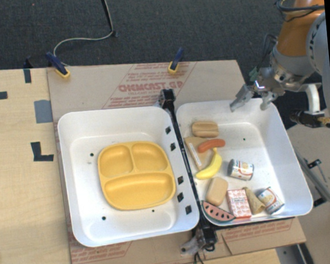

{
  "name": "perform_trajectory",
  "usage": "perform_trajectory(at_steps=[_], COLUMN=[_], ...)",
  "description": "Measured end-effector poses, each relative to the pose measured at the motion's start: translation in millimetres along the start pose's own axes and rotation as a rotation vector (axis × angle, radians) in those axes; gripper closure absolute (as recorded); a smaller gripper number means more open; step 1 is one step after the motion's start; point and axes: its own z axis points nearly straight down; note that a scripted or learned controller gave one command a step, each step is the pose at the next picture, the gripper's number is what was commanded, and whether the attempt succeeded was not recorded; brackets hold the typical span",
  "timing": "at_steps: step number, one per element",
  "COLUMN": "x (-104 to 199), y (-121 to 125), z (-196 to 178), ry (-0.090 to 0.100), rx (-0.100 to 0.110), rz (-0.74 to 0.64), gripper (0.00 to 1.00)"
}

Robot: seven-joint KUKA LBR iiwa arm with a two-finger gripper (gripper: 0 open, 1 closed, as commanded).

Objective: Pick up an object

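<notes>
The right bin (pixel 269 125) holds several toy foods: a bread roll (pixel 205 129), a red sausage (pixel 211 145), a yellow banana (pixel 209 168), a small can (pixel 241 169), a tan bread slice (pixel 217 191), a red-and-white box (pixel 238 203), a second can (pixel 270 200) and a watermelon slice (pixel 216 213). My gripper (pixel 250 100) hangs over the bin's far right corner, open, with nothing between its fingers. It is well apart from the foods.
The left bin (pixel 83 183) bears a yellow divided plate (pixel 136 175). Black clips run along the seam between the bins (pixel 178 156). Both bins rest on cardboard (pixel 143 87) held by yellow-blue clamps. The arm's orange band (pixel 304 5) is at the upper right.
</notes>
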Motion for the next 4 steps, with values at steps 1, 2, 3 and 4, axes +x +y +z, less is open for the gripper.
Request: perform_trajectory(at_steps=[1, 2, 3, 4], x=[35.8, 81.7, 91.6, 64.3], y=[3.8, -49.3, 5.3, -88.2], z=[101.4, 107.9, 109.3, 109.0], ry=[-0.001, -0.001, -0.001, -0.002], rx=[-0.001, -0.007, -0.005, -0.003], rz=[-0.001, 0.001, 0.000, 0.002], gripper=[0.00, 0.00, 0.00, 0.00])
